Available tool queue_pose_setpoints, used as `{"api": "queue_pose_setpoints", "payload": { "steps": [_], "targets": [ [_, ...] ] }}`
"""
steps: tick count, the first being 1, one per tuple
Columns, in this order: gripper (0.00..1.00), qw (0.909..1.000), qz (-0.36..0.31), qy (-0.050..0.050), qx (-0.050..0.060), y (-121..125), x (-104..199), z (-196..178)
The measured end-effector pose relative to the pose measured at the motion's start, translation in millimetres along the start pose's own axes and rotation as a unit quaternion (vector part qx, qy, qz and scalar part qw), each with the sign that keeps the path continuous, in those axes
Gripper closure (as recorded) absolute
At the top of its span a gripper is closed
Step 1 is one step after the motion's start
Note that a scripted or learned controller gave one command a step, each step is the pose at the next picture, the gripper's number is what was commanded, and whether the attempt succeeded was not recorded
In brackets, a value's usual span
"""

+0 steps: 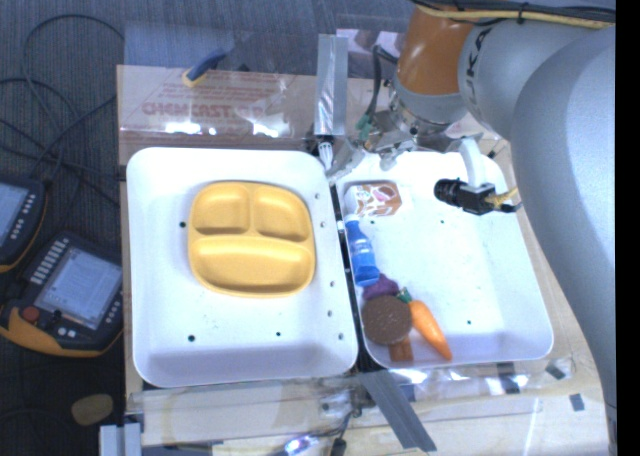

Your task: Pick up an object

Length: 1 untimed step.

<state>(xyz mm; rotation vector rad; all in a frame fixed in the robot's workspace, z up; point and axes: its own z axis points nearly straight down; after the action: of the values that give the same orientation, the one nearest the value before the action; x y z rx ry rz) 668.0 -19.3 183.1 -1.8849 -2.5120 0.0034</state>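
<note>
**Risks**
- The gripper point(385, 142) stands at the upper middle of the frame, over the top rim of the right bin point(500, 284) and close to the wall shared with the left bin point(150, 274). In my judgement, a straight descent from here could strike the rim or that wall, not an object.
- The nearest candidate is a printed packet point(378, 200) in the upper left corner of the right bin, just below the gripper. It appears to lie flat and close to two walls, so a grasp would likely slide over it or jam against the bin.
- A blue bottle point(360, 252) lies lengthwise beside the left wall of that bin, leaving little room on the wall side.
- At the lower left of the right bin, a purple piece point(380, 287), a brown disc point(386, 318) and a toy carrot point(428, 329) sit touching or just beside one another. A closure there may catch two things, or nudge one away and take none.
- The yellow divided plate point(252, 237) in the left bin is broad and shallow, and looks a poor fit for a small claw.

**Claw**
- How far open it is cannot be told, because the wrist and its fittings hide the working end.
- Nothing is seen held in it.
- Whether it touches the bin rim cannot be told.

**Task thing**
- No object is lifted. All lie in the bins, the packet nearest the gripper.
</note>
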Motion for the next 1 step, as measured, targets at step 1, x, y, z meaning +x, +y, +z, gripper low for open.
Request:
{"api": "queue_pose_setpoints", "payload": {
  "steps": [1],
  "targets": [
    [0.0, 0.9985, -0.054, -0.002, -0.001, -6.1, -8.8, -26.9]
  ]
}}
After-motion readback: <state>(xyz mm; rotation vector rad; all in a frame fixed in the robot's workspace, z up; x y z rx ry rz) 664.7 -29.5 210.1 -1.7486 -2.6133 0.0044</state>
